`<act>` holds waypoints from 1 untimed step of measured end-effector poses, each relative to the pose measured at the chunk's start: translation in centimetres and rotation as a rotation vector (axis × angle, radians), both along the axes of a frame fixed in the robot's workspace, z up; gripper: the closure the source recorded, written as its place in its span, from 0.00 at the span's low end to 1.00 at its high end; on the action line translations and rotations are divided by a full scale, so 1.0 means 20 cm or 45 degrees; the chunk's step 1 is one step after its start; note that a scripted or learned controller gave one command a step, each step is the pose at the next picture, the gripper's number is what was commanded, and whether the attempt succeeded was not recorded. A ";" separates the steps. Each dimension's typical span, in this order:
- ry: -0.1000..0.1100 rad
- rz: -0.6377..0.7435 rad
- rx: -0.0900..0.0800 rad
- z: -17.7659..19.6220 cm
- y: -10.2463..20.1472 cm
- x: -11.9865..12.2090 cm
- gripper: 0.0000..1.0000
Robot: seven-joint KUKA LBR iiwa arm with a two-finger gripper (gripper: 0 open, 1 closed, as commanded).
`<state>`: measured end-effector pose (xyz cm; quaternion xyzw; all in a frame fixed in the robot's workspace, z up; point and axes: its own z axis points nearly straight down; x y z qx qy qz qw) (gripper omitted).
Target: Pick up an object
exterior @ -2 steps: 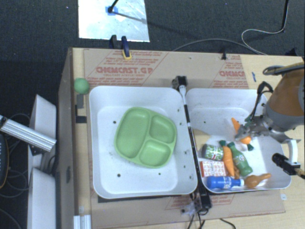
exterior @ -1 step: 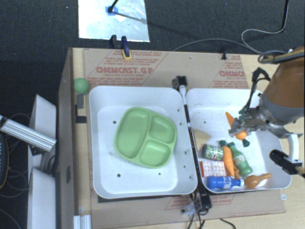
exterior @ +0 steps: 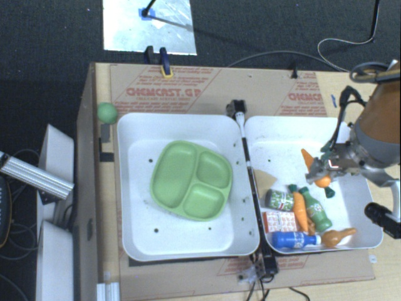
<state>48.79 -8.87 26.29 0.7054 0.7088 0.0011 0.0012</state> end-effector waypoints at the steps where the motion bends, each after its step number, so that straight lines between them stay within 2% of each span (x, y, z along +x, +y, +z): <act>1: 0.001 0.001 0.000 0.00 0.12 0.00 1.00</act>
